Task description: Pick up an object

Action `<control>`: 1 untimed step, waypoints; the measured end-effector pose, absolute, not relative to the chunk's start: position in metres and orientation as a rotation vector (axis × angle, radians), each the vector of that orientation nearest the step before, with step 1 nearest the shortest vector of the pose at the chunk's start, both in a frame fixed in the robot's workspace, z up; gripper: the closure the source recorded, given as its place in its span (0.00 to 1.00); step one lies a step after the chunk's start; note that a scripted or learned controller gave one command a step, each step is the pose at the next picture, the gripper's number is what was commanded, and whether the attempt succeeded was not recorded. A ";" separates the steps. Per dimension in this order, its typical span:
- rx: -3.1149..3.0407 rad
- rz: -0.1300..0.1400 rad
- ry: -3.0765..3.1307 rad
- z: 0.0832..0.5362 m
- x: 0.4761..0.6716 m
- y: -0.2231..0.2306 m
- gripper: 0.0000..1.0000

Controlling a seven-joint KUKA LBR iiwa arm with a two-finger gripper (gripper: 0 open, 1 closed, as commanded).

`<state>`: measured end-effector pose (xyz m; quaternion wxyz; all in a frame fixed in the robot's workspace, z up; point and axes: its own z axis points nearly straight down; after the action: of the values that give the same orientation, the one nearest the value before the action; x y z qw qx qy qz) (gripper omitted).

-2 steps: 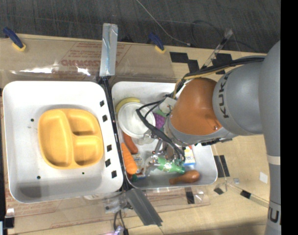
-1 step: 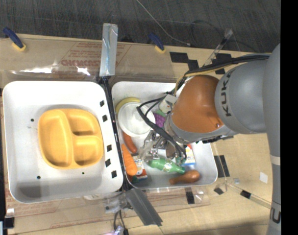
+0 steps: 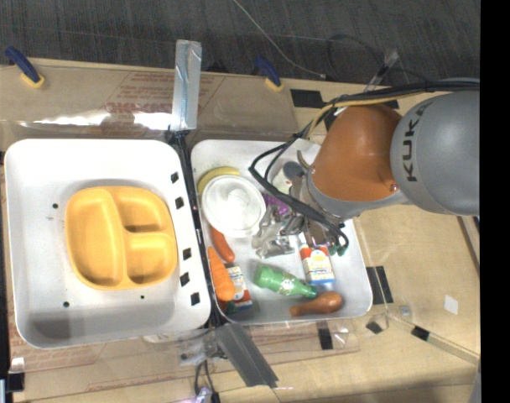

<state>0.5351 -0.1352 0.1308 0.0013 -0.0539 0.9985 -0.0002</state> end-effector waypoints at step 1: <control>0.219 -0.001 3.129 0.194 0.526 -0.127 1.00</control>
<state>0.5259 -0.1268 0.1943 0.0025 0.0699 0.9975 -0.0005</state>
